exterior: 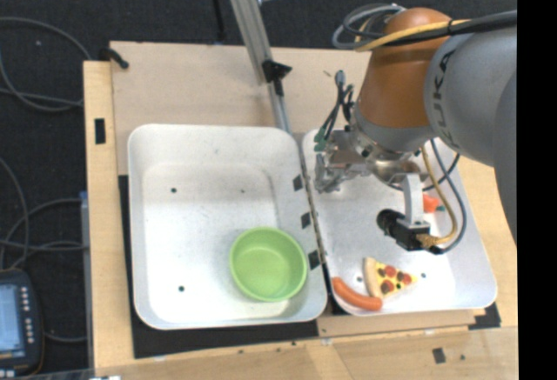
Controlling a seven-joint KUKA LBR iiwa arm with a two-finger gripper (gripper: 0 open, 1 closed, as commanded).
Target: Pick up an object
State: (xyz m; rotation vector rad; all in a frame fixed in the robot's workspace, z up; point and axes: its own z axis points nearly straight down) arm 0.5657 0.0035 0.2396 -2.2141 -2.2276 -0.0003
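Note:
My gripper (327, 176) hangs low over the far left part of the right bin (461, 270), close to the wall it shares with the left bin. No object shows under it or in it. A toy pizza slice (385, 276) lies at the right bin's near edge. An orange sausage-shaped toy (356, 294) lies just in front of the slice. A green bowl (268, 263) stands upright in the near right corner of the left bin (174, 196).
The arm's orange and grey wrist (405, 83) covers the far part of the right bin. A slanted metal post (252, 22) rises from the bench behind the bins. The bench's bare wooden top (191, 83) runs along the back.

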